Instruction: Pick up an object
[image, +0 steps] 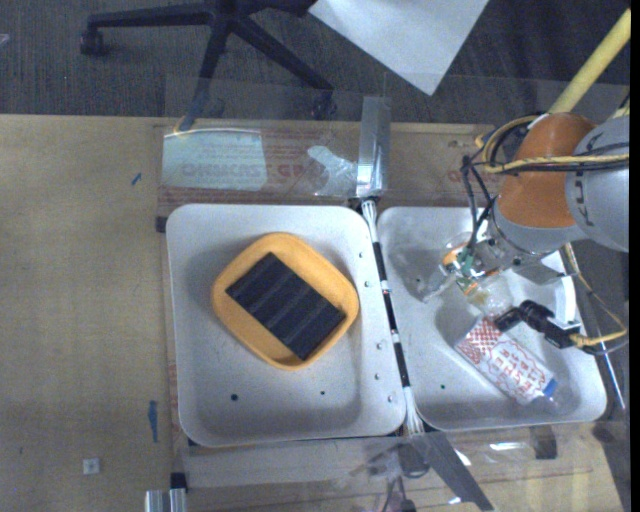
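Two bins are sitting side by side; the gripper (468, 268) is hovering in the right bin (420, 240), finger state impossible to tell. The packet (505, 365) is lying nearby, so a descent here is risking an empty grasp.

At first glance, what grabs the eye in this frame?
The orange-yellow tray with a dark ribbed inset dominates, lying at a slant in the middle of the left bin. The arm's orange band hangs over the right bin, reaching toward its back. A red-and-white patterned packet lies near that bin's front right.
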